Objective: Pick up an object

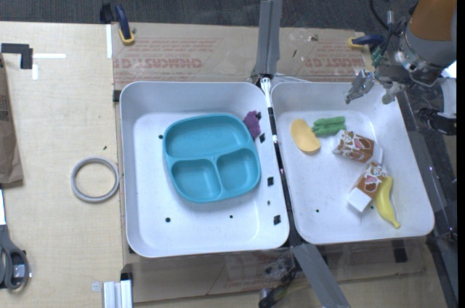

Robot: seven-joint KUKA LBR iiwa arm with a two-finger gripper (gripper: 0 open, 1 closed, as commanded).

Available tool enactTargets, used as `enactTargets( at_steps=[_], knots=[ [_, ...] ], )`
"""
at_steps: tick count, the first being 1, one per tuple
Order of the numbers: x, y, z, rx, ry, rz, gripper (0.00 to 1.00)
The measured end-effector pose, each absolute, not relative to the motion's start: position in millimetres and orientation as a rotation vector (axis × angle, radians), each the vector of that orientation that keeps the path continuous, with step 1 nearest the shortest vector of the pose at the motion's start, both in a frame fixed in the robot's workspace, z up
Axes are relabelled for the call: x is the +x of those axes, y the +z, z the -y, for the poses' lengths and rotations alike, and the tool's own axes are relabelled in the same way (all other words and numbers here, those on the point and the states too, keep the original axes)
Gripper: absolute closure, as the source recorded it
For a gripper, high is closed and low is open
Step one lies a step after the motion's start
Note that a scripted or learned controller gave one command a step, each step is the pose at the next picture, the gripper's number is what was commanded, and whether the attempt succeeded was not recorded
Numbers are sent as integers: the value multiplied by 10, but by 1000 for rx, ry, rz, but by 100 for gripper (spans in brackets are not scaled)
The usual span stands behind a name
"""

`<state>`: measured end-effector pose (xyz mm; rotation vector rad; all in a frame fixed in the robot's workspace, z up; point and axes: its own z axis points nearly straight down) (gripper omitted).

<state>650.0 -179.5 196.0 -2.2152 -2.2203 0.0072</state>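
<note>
In the right shallow white bin (407,223), the near-left floor lies bare and open from above. Its far and right parts are crowded by a yellow oval piece (305,136), a green toy vegetable (329,126), two small brown-and-white cartons (354,146) (367,185) and a yellow banana (385,201). The left white bin (138,176) is largely covered by a blue divided plastic tray (211,157), leaving only margins along its walls.
</note>
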Motion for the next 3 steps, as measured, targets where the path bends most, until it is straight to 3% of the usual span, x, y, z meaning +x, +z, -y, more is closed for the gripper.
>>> enactTargets(
  at_steps=[1,2,3],
  knots=[
    [5767,1158,1499,-1859,-8,2550,0],
    [6261,1590,1944,-1542,1,2736,0],
    [6028,920,1662,-1484,-1,2775,0]
  ],
)
